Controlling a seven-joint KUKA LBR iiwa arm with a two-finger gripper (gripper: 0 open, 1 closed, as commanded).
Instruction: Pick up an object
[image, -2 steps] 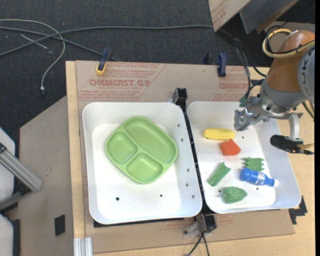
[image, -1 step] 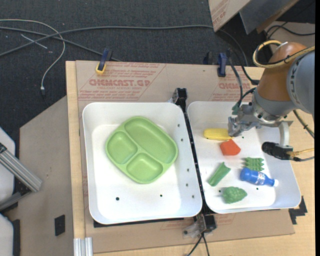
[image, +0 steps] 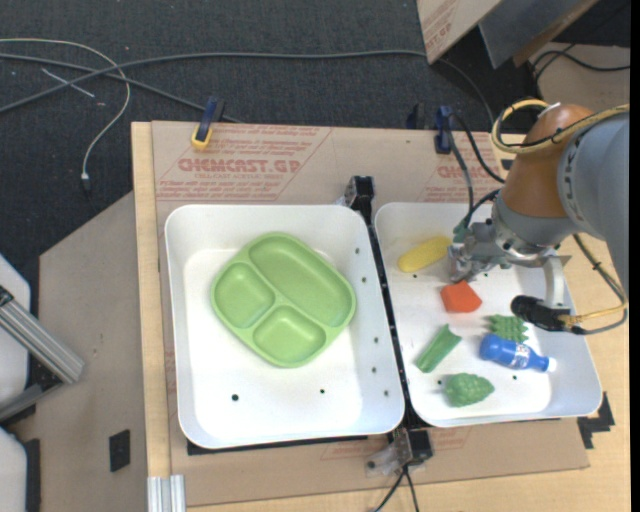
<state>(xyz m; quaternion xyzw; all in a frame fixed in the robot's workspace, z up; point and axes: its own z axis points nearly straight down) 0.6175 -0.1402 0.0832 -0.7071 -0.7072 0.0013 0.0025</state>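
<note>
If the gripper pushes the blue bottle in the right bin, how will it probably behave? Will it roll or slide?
The blue bottle lies on its side on the right bin floor, so a push across its length would probably make it roll. Its body looks smooth and rounded, so fingers may slip off it. It seems to be a small plastic toy, likely light, so even a slight nudge could shift it toward the leafy green piece beside it.

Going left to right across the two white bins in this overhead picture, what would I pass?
Green divided plate → yellow banana-like toy → green pod → orange block → blue bottle.
</note>
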